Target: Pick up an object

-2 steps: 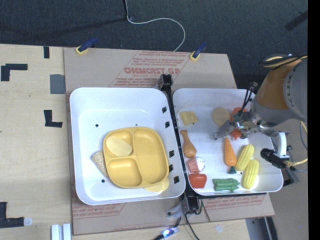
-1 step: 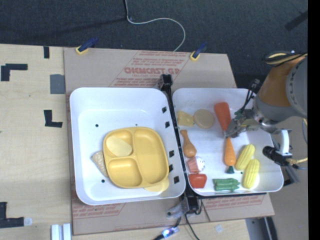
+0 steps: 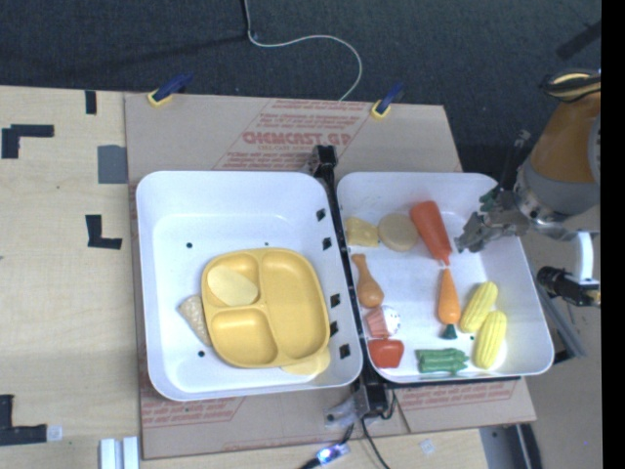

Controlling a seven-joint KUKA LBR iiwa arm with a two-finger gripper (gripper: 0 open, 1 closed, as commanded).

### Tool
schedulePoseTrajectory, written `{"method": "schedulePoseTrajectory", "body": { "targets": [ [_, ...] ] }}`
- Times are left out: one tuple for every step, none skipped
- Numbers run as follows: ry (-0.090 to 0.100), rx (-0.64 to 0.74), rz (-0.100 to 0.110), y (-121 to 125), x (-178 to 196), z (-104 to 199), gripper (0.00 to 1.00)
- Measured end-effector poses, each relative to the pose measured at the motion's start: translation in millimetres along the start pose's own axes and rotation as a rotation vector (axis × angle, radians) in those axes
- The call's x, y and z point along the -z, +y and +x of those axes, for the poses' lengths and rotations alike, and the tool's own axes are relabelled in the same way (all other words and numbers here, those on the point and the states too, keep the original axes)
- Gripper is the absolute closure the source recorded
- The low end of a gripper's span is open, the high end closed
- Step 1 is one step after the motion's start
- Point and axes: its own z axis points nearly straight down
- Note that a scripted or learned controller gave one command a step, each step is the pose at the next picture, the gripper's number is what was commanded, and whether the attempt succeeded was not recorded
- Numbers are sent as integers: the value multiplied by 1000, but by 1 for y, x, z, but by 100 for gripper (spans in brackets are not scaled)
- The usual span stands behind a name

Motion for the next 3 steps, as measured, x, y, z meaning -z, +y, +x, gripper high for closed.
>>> {"method": "schedulePoseTrajectory", "body": {
  "targets": [
    [0,-1,0,-5,46,-5,100],
    [1,0,2,-4,67,-5,100],
    [3,5,5,-9,70,45,100]
  ]
}}
